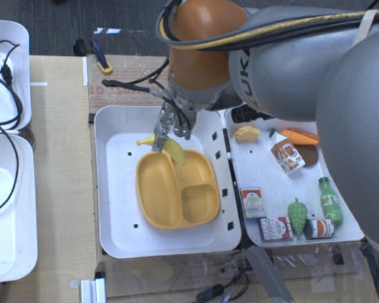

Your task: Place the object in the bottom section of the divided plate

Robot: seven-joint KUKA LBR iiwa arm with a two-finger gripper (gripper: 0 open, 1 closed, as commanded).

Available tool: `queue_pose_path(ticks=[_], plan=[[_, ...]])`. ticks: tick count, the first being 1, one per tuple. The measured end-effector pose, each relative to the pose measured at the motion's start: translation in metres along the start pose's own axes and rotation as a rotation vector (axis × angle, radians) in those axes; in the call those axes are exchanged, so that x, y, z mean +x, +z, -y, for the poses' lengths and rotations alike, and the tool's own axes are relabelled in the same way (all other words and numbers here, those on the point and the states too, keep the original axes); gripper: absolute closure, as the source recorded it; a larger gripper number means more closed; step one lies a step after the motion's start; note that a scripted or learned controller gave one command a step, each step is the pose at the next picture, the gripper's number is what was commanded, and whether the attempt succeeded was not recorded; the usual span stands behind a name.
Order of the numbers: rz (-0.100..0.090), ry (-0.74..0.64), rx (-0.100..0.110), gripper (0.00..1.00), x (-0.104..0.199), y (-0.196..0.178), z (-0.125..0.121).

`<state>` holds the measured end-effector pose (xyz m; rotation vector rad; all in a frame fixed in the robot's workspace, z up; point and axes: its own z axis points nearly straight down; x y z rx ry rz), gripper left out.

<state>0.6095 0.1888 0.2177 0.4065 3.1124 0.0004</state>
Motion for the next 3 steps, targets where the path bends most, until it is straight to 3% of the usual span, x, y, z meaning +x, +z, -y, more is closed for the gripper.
queue_pose_path(ticks=[1,2,3], plan=[[0.001,-0.24,-0.001,1.0,-0.018,-0.012,0.027],[0.002,-0.378,-0.001,1.0,-0.021,-0.009,-0.01],[-0.001,-0.383,-0.001,1.0,-0.001,-0.015,0.002]])
